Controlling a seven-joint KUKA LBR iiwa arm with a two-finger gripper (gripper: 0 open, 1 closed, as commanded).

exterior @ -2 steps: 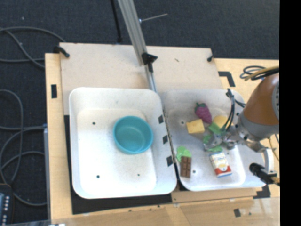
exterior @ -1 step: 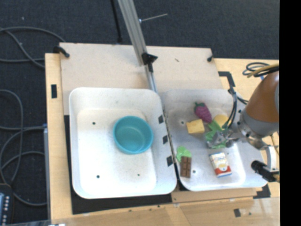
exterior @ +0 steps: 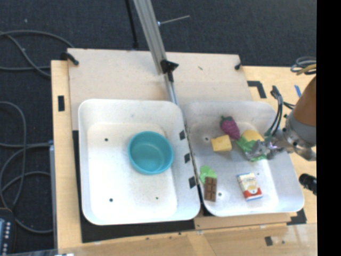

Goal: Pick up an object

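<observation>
The right bin [exterior: 282, 196] holds several small objects. A purple bunch-shaped toy [exterior: 230, 126] lies near the back, with a yellow block [exterior: 221, 143] just in front of it. A green toy [exterior: 246, 144] lies beside a yellow piece [exterior: 253, 136]. My gripper [exterior: 265, 149] reaches in from the right, low over the green toy's right end. The grey wrist and orange band [exterior: 306, 106] stand above the bin's right rim. Whether anything is held cannot be made out.
A white and red carton [exterior: 249, 186] lies at the right bin's front. A brown bar with a green top [exterior: 209, 183] sits by the bins' divide. The left bin [exterior: 96, 196] holds a teal bowl [exterior: 151, 152]. A metal camera pole [exterior: 151, 28] rises behind the bins.
</observation>
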